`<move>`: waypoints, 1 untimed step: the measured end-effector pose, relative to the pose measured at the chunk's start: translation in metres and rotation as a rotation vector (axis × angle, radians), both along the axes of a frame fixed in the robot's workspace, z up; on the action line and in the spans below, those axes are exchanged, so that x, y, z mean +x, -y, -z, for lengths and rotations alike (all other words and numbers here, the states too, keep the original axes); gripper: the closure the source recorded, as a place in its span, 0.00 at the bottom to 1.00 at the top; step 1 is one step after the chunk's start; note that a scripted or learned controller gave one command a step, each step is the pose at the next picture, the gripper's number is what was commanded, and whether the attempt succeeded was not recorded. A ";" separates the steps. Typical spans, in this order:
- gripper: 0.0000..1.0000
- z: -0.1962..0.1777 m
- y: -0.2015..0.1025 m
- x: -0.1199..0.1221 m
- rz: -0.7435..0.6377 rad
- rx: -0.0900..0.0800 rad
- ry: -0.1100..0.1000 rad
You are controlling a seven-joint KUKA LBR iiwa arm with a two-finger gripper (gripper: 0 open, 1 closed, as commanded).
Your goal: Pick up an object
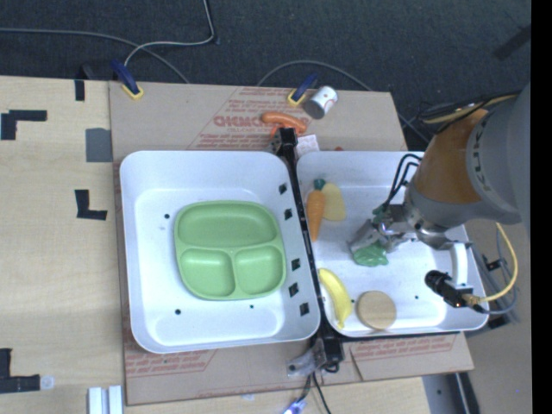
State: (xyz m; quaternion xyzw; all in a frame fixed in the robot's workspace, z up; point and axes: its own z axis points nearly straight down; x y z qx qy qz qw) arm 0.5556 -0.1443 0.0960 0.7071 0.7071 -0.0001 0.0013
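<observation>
In the right bin [431,166] lie an orange carrot [315,211], a pale yellow piece [333,203] beside it, a green leafy toy [371,255], a yellow banana [335,294] and a round tan disc [376,310]. My gripper [377,235] reaches in from the right and hangs low over the middle of this bin, right at the top edge of the green leafy toy. The gripper's body partly covers that toy, and contact between them is not discernible.
The left bin [147,179] holds a green divided plate [229,248]. A black divider [299,231] runs between the bins. The arm's orange band [448,158] and a cable loop [504,274] hang over the right bin's right side. Clamps and a small cylinder [321,101] sit behind the bins.
</observation>
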 end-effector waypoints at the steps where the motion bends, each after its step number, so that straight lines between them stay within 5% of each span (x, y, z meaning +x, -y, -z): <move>1: 1.00 -0.088 -0.073 -0.005 -0.002 0.003 -0.002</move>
